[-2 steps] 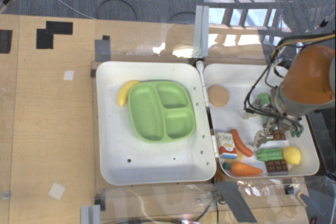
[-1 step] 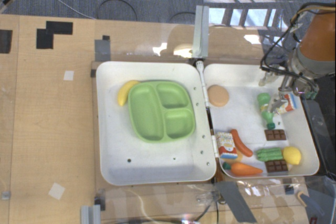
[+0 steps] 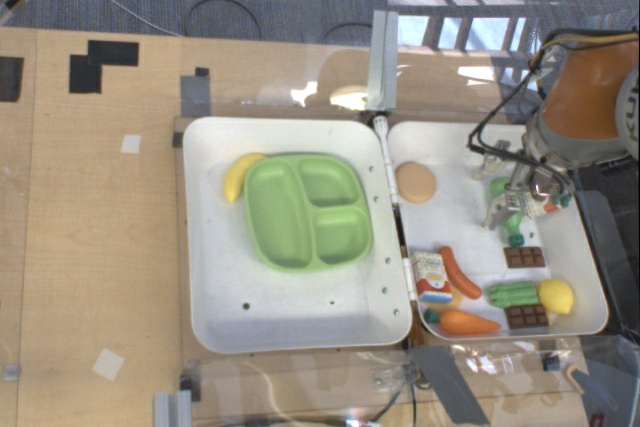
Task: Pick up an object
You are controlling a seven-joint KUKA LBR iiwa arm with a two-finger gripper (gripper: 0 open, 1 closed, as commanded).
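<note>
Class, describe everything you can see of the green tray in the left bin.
The green tray is a pale green, smooth plate that looks like plastic, roughly square with rounded corners. Raised ridges split it into three compartments: one long one on its left side and two smaller ones on its right. It lies flat, right way up, slightly rotated, in the upper middle of the left bin. A yellow banana lies against its upper left corner, partly tucked under the rim.
</note>
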